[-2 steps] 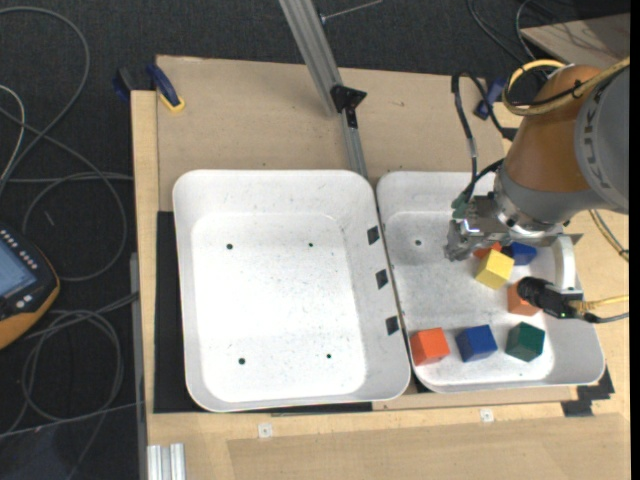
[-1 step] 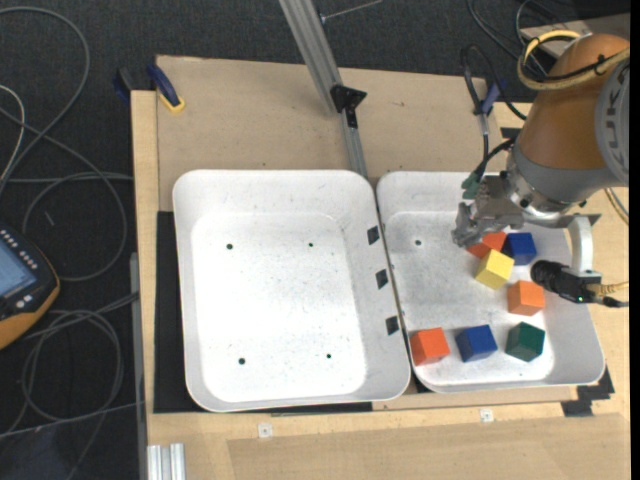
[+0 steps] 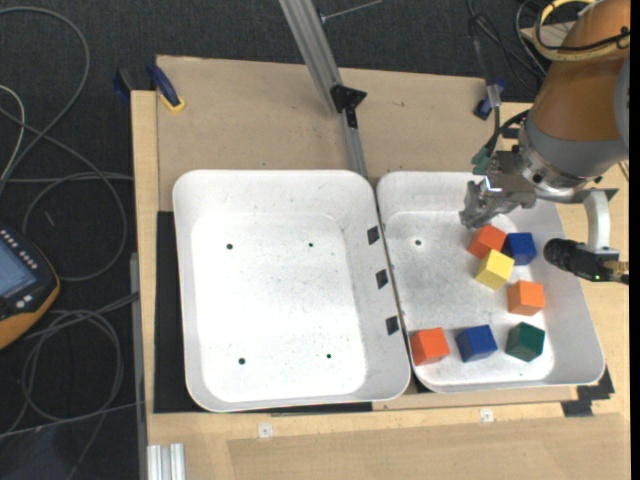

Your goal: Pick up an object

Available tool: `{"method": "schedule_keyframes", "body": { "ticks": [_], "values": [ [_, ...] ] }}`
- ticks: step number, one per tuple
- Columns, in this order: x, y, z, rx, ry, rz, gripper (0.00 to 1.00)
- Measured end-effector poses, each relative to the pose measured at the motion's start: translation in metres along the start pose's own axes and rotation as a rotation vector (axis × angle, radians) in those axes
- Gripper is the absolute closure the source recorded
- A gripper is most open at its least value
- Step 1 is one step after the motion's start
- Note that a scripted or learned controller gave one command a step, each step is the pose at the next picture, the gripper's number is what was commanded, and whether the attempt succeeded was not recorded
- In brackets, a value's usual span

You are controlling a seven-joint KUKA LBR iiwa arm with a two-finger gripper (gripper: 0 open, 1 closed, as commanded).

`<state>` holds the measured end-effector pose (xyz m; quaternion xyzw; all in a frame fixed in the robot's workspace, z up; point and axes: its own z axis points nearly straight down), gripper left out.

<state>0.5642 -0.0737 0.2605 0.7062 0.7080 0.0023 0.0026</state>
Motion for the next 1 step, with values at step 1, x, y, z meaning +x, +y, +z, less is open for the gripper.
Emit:
{"method": "schedule_keyframes", "body": {
  "ticks": [1],
  "values": [
    [0.0497, -0.0003, 0.0032, 0.007, 0.002, -0.003, 1.00]
  ]
}}
